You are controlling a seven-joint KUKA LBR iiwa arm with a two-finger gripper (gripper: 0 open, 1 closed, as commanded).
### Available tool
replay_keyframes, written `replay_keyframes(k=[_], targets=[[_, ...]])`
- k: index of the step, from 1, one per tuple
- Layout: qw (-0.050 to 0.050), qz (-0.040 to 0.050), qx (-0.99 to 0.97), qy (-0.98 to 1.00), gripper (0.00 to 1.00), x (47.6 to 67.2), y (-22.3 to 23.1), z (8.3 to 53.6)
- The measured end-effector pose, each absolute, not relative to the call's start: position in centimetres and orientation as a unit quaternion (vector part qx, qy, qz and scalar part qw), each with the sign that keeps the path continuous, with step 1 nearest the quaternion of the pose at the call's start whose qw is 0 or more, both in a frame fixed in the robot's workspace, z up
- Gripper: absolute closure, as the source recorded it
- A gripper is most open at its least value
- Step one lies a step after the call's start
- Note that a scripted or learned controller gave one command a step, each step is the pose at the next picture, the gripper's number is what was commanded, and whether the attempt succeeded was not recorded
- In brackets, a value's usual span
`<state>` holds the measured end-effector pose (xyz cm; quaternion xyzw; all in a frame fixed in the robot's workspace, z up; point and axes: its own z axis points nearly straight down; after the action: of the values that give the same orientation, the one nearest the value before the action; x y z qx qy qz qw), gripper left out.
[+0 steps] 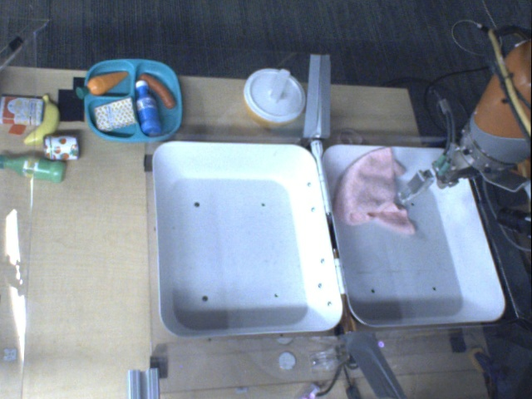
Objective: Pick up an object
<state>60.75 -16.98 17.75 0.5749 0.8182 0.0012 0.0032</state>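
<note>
Bench [91, 248] of pale wood carries two shallow white bins; the right bin [465, 281] lies under the hand [409, 188], the left bin [233, 306] well off to its side, dark carpet beyond. Pink cloth [370, 191] lies crumpled in the right bin, touching the hand's tips. Whether they grip it, I cannot tell. The arm [499, 123] slants down from the right.

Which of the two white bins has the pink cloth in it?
The right bin, the one under the gripper. The pink cloth lies crumpled in its upper left part; the left bin holds none.
</note>
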Motion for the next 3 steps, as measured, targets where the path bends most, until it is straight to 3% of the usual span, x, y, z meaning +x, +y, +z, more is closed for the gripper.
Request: replay_keyframes(k=[1, 2, 3], targets=[[0.003, 0.0015, 0.546, 0.838, 0.0, 60.6, -13.9, 9.5], [0.006, 0.0024, 0.547, 0.837, 0.0, 58.9, -12.9, 8.9], [0.011, 0.004, 0.547, 0.837, 1.0, 59.3, -12.9, 10.2]])
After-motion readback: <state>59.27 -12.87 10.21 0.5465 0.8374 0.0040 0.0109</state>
